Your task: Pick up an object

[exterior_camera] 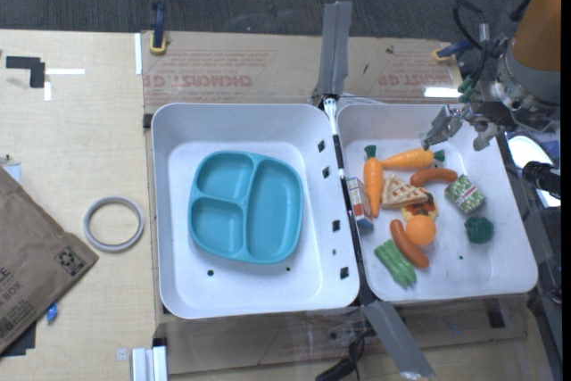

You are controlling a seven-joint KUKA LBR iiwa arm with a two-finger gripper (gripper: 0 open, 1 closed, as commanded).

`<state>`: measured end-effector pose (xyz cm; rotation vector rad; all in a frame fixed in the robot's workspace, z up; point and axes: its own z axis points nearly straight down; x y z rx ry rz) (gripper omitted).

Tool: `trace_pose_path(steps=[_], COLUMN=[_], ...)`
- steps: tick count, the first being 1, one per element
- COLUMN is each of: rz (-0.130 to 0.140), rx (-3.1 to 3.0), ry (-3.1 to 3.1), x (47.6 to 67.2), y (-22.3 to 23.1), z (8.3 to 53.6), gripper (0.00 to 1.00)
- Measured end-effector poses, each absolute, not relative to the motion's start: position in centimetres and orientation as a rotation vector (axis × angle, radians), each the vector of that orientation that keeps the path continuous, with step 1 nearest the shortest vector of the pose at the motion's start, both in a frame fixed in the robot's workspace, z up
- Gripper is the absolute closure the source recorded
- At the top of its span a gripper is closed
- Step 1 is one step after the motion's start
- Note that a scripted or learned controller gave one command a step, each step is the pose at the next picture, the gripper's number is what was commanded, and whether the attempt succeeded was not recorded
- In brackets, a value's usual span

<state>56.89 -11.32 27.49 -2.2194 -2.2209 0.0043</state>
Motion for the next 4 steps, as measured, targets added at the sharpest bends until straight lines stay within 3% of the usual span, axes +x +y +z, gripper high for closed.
trace_pose_path(steps=[1, 2, 3, 4], rz=[0.004, 0.001, 0.001, 0.003], rx=[-2.206, -2.105, -2.11, -2.289], ry=[-2.233, -2.33, -2.326, -2.151], x=[59.6, 48.1, 48.1, 55.3], y=[-11.4, -11.4, -11.5, -5.4], z=[14.5, 9.1, 10.0, 19.1], gripper=[0.0, 0.0, 1.0, 1.0])
